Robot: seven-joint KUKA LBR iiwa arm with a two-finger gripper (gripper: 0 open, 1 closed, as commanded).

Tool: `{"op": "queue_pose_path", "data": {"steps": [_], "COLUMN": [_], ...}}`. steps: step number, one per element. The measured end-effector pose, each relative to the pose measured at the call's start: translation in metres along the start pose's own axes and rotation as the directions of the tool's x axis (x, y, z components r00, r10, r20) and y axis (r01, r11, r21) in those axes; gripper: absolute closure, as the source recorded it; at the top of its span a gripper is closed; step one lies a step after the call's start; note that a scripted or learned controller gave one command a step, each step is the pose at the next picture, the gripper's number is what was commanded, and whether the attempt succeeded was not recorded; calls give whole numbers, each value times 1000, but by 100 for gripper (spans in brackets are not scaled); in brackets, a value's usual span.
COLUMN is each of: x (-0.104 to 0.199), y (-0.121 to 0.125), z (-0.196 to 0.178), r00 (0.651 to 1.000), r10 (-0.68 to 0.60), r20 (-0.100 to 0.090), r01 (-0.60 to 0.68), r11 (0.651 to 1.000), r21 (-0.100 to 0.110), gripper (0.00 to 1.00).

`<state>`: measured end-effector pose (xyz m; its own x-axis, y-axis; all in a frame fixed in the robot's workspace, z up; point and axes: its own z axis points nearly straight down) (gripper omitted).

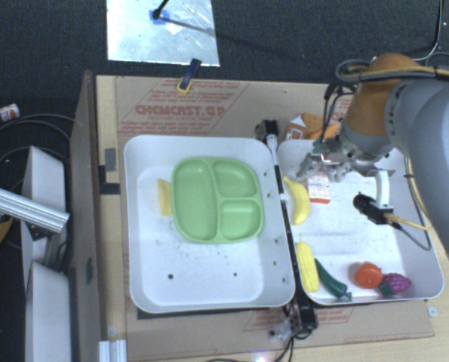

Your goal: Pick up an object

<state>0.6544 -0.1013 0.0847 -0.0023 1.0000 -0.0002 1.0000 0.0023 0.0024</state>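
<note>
From my seat the pick looks unfinished — nothing is lifted that I can see. The grey arm with its orange band [382, 70] reaches in from the right, and its hand [326, 164] sits low over the back left part of the right-hand shallow white bin [428, 266], just above a small white and red packet [319, 190] that lies on the bin floor. Whether the hand is wide, narrow or closed on something I cannot tell; the wrist body and cables cover that part. The candidates for picking all rest on the bin floor: a yellow plastic banana [299, 200] just beside the packet along the left wall, a yellow toy corn cob [307, 265] and a dark green toy pepper [330, 279] touching it near the front, and an orange-red toy tomato [367, 275] with a purple bunch of toy grapes [395, 283] at the front right. The left-hand white bin [145, 277] carries a light green divided plate [215, 200] with a yellow slice [164, 197] tucked at its left edge, well apart from the hand. My judgement — the hand is at or near the grasp stage over the packet; closing securely and lifting clear of the bin are left.
</note>
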Motion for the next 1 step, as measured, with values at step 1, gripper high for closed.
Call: {"op": "queue_pose_path", "data": {"steps": [1], "x": [0], "y": [1], "z": [-11], "r00": [1000], "r10": [-1], "r20": [-1], "r01": [1], "r11": [1000], "r21": [-3], "gripper": [100]}}
